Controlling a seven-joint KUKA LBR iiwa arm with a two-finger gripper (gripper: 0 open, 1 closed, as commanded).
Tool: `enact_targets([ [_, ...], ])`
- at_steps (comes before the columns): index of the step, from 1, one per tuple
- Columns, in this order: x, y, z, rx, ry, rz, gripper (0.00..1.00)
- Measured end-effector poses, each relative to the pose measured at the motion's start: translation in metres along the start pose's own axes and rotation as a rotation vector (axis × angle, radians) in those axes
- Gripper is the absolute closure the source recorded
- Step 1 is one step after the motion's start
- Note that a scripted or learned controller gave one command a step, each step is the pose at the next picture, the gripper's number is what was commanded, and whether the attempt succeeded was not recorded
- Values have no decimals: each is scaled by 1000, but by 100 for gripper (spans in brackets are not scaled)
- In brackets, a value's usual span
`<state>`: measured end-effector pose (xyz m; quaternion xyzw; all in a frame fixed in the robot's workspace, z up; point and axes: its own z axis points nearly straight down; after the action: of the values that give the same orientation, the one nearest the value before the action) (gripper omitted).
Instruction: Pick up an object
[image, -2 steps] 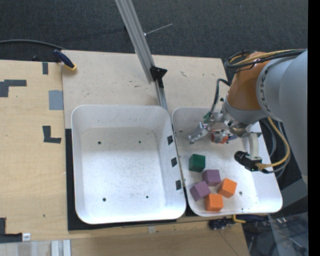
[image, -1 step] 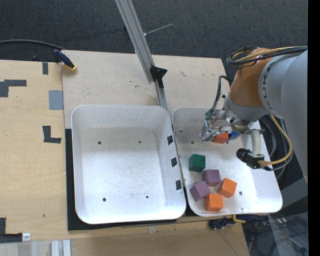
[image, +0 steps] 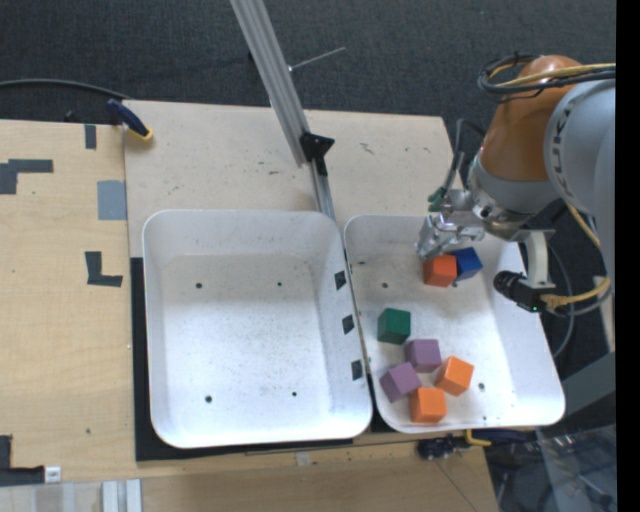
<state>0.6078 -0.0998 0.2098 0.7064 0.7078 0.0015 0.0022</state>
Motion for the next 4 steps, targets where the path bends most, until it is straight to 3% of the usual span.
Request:
enact_targets([
  [1, 1, 0, 2, 6, 1, 0, 100],
  [2, 48, -13, -7, 7, 3, -4, 100],
  [4, 147, -61, -30, 8, 3, -5, 100],
])
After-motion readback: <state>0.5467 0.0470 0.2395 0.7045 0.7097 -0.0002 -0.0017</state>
